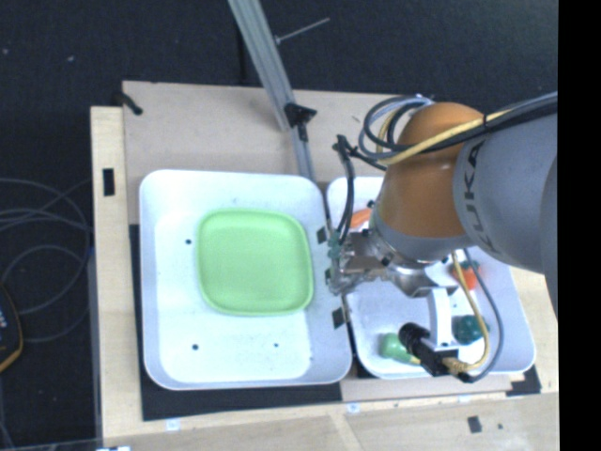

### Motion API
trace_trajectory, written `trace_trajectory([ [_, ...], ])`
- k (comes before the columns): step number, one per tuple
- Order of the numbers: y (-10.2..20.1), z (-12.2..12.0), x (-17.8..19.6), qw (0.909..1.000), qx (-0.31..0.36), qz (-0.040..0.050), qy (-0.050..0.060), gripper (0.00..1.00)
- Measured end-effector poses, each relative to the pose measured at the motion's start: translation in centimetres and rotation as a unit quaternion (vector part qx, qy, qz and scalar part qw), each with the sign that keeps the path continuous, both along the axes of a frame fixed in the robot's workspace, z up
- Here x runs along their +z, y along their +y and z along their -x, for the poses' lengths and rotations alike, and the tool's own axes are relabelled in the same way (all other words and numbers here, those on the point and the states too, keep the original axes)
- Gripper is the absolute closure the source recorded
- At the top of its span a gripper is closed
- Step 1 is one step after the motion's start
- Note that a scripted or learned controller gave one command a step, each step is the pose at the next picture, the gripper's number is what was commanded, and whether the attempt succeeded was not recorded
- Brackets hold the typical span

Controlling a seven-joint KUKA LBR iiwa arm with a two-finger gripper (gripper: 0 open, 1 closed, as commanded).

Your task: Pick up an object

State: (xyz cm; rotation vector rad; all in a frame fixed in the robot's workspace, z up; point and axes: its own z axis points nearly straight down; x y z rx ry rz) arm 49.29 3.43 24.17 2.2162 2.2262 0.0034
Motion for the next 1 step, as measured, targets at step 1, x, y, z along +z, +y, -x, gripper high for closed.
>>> trace_trajectory([
  [1,5.21,-0.27,0.85,1.0,0.0,0.0001,0.001,1.0],
])
